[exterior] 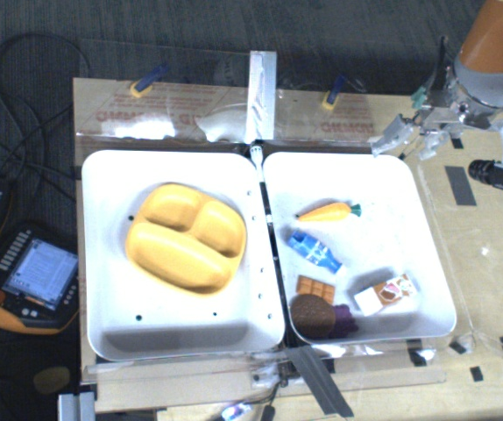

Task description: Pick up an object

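The right bin [418, 235] holds an orange carrot [326, 211], a small blue bottle [315, 251], a brown chocolate bar [315, 286], a dark brown round piece [312, 315] beside a purple piece [344, 321], and a white and red carton [385, 294]. A large yellow bread loaf [186, 237] lies in the left bin [111, 323]. My gripper [408, 140] hangs over the far right corner of the right bin, well apart from every object. Its fingers stand open with nothing between them.
A clear plastic sheet with blue and yellow clips lies behind the bins. A handheld pendant [28, 274] and cables lie on the floor at the left. A ridge [267, 235] divides the two bins.
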`<move>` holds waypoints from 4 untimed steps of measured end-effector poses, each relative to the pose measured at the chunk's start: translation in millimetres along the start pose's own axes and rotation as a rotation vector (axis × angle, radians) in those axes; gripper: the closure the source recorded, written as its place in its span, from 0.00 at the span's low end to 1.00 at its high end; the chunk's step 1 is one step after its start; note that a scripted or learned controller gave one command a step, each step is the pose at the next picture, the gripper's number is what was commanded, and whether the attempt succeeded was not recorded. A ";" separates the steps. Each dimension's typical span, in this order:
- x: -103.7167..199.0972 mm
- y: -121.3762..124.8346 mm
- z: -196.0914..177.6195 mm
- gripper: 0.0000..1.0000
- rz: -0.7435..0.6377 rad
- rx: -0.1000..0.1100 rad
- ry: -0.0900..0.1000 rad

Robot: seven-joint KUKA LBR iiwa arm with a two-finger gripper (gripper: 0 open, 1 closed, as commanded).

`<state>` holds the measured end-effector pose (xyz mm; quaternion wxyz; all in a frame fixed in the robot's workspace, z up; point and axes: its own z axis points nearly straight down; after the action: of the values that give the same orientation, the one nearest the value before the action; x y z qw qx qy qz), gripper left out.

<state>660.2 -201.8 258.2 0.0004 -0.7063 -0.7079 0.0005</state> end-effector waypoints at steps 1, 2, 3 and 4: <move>39.0 8.0 137.7 0.00 -0.153 0.002 -0.001; 63.0 -41.5 169.2 0.00 -0.193 -0.009 -0.005; 63.3 -40.0 158.7 1.00 -0.193 -0.014 -0.004; 118.2 8.9 74.0 1.00 -0.163 -0.001 -0.002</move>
<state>668.7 -83.6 184.1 -0.0006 -0.6465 -0.7629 0.0008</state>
